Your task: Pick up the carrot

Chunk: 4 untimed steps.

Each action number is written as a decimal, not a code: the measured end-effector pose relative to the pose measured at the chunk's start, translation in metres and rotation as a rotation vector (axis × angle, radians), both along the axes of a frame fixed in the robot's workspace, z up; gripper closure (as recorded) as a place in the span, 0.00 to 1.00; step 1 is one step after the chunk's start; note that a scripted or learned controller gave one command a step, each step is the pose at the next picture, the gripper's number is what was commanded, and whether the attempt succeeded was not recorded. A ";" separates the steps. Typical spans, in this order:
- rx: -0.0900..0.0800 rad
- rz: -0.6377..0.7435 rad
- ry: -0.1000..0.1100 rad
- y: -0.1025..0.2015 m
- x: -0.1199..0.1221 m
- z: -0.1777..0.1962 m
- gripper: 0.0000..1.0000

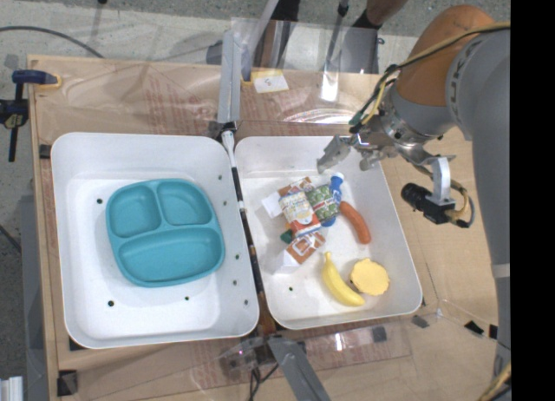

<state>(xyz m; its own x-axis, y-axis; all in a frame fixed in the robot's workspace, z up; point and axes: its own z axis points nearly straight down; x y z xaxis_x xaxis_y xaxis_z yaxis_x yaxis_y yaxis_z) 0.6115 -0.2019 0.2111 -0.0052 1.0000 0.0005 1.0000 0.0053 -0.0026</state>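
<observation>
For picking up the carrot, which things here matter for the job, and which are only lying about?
Job: carrot; gripper; right bin.
Lying about: banana; yellow round piece; food packets; teal divided plate; left bin.

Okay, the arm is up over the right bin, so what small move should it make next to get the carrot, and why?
Probably shift the gripper toward the near right and lower it over the carrot. The gripper hangs above the bin's far side with nothing between its fingers, while the carrot lies right of the packets, apart from the banana.
</observation>
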 end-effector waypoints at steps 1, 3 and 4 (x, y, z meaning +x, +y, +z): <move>-0.003 0.176 -0.005 -0.024 -0.043 0.084 0.00; -0.004 0.469 -0.005 -0.008 -0.101 0.094 0.00; -0.004 0.618 -0.005 0.019 -0.082 0.110 0.00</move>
<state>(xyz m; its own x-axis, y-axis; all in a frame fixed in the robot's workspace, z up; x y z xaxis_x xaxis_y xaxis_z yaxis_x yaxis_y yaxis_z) 0.5290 -0.1833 0.3209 -0.5837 0.8120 -0.0044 0.8120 0.5837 0.0011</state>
